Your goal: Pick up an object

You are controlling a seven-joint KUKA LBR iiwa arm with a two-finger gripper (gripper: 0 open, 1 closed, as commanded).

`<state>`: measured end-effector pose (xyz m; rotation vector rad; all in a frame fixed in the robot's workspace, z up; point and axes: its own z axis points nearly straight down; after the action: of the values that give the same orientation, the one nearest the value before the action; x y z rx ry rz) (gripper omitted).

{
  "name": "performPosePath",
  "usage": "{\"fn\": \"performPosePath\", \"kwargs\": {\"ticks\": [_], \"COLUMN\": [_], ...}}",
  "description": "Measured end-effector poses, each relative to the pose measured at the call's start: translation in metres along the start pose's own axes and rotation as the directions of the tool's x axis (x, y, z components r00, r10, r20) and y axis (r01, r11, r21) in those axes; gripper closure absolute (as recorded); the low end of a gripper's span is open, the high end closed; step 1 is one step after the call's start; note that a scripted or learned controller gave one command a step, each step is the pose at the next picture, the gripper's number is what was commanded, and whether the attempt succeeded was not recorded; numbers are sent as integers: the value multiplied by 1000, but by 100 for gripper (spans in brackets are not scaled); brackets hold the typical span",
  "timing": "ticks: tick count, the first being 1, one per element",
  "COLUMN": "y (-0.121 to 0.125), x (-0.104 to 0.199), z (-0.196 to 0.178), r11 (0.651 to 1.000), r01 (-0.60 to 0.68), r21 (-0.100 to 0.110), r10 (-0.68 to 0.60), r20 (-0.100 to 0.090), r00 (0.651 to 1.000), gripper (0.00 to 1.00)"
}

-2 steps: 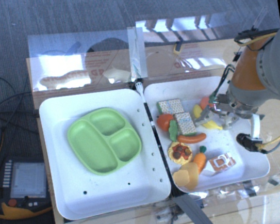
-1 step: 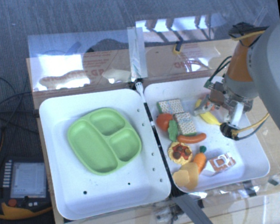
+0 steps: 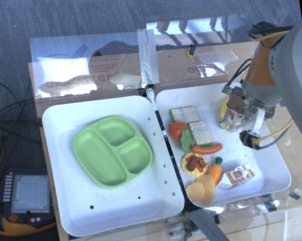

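Observation:
The right bin (image 3: 272, 180) holds several toy foods. Two cracker squares (image 3: 192, 122) lie at its upper left, with a red tomato (image 3: 176, 130) and a green piece (image 3: 186, 139) beside them. Below these lie a hot dog (image 3: 207, 148), a small pizza (image 3: 194, 164), a carrot (image 3: 216, 172), a pale yellow pear shape (image 3: 202, 190) and a white and orange packet (image 3: 239, 175). My gripper (image 3: 232, 120) hangs low over the bin's upper right. A small yellow object (image 3: 223, 113) shows right at its left side; whether it is held is unclear.
The left bin (image 3: 75, 212) carries a green divided plate (image 3: 111, 150). A ridge (image 3: 164, 143) separates the two bins. The arm and its cables (image 3: 266, 136) cover the right bin's right side. Clear panels (image 3: 142, 62) stand behind both bins.

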<state>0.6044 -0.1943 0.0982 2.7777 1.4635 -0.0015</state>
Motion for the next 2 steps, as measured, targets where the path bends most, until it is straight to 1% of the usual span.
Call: {"fn": "performPosePath", "kwargs": {"ticks": [1, 2], "y": [-45, -53], "x": [53, 73], "z": [6, 6], "r11": [959, 939], "r01": [-284, -342], "r21": [-7, -12], "r10": [284, 342], "r20": [-4, -5], "r00": [959, 940], "gripper": [100, 100]}}
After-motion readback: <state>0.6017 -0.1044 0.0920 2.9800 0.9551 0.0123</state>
